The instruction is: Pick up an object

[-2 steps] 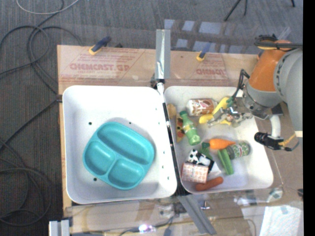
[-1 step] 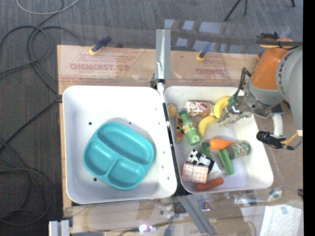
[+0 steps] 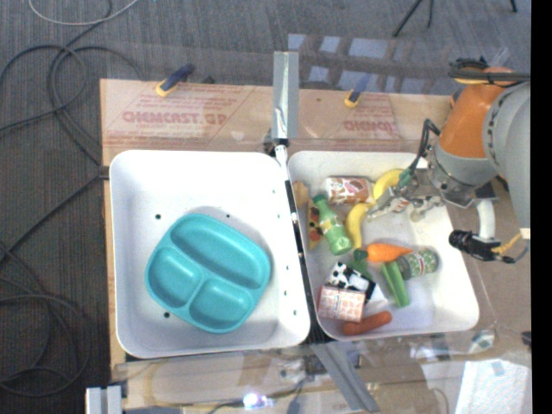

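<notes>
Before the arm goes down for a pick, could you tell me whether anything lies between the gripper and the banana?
Nothing visible does. The gripper hovers right beside the banana in the right bin, with no other object between them.

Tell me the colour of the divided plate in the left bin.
Teal, the plate, seen clearly in the camera view.

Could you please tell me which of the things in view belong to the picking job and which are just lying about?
Job: gripper; right bin with banana, carrot, sausage, green bottle.
Lying about: teal tray, left bin, floor cables.
</notes>
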